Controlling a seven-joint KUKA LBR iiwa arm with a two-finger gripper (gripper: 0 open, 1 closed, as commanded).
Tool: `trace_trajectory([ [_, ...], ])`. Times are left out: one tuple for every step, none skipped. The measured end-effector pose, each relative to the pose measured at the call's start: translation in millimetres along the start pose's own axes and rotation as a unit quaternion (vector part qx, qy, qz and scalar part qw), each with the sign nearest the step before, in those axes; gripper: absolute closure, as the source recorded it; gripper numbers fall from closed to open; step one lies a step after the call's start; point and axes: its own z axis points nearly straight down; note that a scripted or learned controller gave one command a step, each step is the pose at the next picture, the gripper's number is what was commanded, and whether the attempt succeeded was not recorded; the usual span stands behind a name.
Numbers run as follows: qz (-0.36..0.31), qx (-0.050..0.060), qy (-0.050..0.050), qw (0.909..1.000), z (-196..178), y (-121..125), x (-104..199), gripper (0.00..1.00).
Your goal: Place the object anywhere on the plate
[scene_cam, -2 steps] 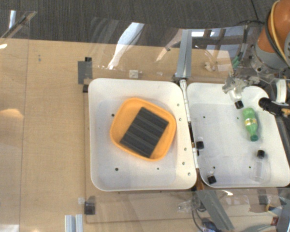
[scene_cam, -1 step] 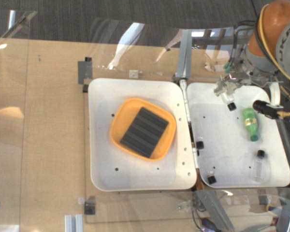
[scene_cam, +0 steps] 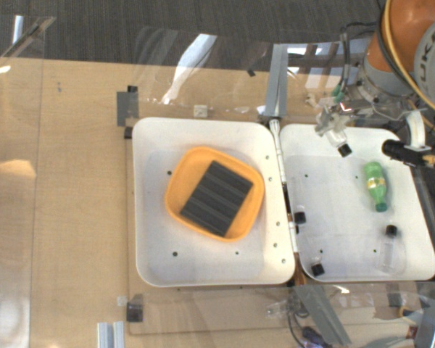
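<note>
A small green bottle (scene_cam: 375,185) lies in the right bin (scene_cam: 333,216), towards its far right side. An orange plate (scene_cam: 177,187) with a dark ridged slab (scene_cam: 216,199) on it rests in the left bin (scene_cam: 152,245). My gripper (scene_cam: 336,133) hangs over the far left corner of the right bin, up and to the left of the green bottle and apart from it. Nothing shows in its grasp.
A clear bottle with a black cap (scene_cam: 391,246) lies near the right bin's front right corner. A raised divider (scene_cam: 284,194) runs between the two bins. The arm's orange band (scene_cam: 413,20) and cables fill the upper right.
</note>
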Motion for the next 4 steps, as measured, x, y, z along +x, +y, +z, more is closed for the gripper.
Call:
trace_trajectory([
  [-0.049, 0.001, 0.001, 0.9988, 45, -4, -13, 1.00],
  [-0.051, -0.002, 0.000, 0.9987, 33, -2, -12, 1.00],
  [-0.123, 0.000, 0.000, 0.9924, 42, -1, -3, 1.00],
  [-0.173, 0.000, 0.000, 0.9850, 28, 2, 11, 1.00],
])
